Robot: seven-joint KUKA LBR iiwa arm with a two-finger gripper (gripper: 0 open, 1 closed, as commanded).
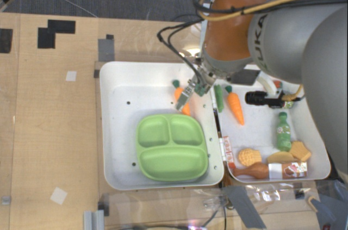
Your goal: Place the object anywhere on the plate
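One small carrot (179, 95) sits seemingly pinched between the fingers (186, 96), above the green plate (172, 147).

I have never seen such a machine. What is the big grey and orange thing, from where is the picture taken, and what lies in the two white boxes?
The big grey and orange thing is a robot arm. It reaches in from the right, and at its end it has a small two-finger gripper. The one camera is fixed above the bench and looks down at a slant.

The gripper is over the left bin, just behind a green plate with three compartments. A small orange carrot lies right at the gripper; I cannot tell whether it is held.

The right bin holds toy food: a larger carrot, a green bottle, a round cracker and some other pieces.
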